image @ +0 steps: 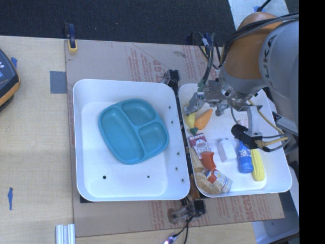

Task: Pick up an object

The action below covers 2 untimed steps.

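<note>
My gripper [208, 107] hangs over the upper left part of the right bin [277, 184], its two grey fingers spread open. Just below it lies an orange carrot-like piece [203, 119], with a yellow piece [190, 120] beside it against the bin's left wall. Nothing is clamped between the fingers. Further down the bin lie a red-and-white packet [199, 145], a red item [208, 161], a bread-like item [210, 183], a small white block [224, 149], a blue bottle [244, 160] and a yellow corn cob [258, 165].
The left bin [86, 187] holds a blue divided plate [133, 130]. The arm's orange band and grey body [259, 44] loom over the right bin's upper half, with cables trailing near the blue bottle. A dark device [6, 78] sits at the bench's far left.
</note>
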Available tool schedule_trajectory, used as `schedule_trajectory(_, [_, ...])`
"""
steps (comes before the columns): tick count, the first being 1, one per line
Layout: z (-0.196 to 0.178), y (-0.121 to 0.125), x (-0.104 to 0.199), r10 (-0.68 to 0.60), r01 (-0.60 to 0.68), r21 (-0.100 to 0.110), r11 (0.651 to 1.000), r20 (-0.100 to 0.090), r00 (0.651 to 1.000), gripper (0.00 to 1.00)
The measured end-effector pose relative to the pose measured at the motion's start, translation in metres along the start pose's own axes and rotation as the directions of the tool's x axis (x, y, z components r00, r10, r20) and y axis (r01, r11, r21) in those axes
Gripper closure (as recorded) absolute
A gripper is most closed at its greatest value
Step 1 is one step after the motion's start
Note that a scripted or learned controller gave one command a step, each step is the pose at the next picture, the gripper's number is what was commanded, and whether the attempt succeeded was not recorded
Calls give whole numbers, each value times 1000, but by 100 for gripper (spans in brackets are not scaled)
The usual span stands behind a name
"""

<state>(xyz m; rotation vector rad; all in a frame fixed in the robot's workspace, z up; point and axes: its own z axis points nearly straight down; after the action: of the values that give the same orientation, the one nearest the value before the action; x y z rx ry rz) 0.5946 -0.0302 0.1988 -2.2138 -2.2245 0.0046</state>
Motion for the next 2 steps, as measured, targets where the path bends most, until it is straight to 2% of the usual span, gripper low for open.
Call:
schedule_trajectory(1, [8,-44,-73,2,-2,0,1000,2,1000,0])
schedule_trajectory(2, [106,-10,-74,-2,2,1,1000,1,1000,0])
